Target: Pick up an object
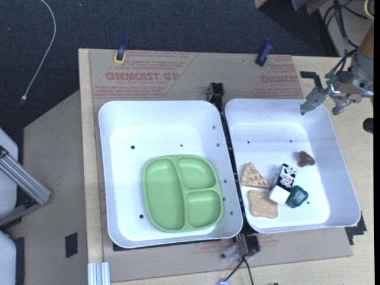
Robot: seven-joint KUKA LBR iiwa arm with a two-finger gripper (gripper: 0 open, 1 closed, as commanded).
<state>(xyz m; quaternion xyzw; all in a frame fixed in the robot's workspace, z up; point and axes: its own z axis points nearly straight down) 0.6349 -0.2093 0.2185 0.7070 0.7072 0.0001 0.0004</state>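
Observation:
The right bin [332,129] holds several small objects near its front. They are a tan waffle wedge [254,175], a beige toast-like piece [262,205], a black, white and red box [287,176], a white block [279,194], a dark green piece [297,196] and a small brown lump [306,157]. My gripper [324,106] hangs over the bin's far right corner, well behind these objects. It is open, and nothing sits between its fingers.
A green divided plate [183,192] lies in the left bin [119,129]. A black clamp [215,91] sits at the back where the two bins meet. Blue clips [264,51] hold the cardboard at its far edge.

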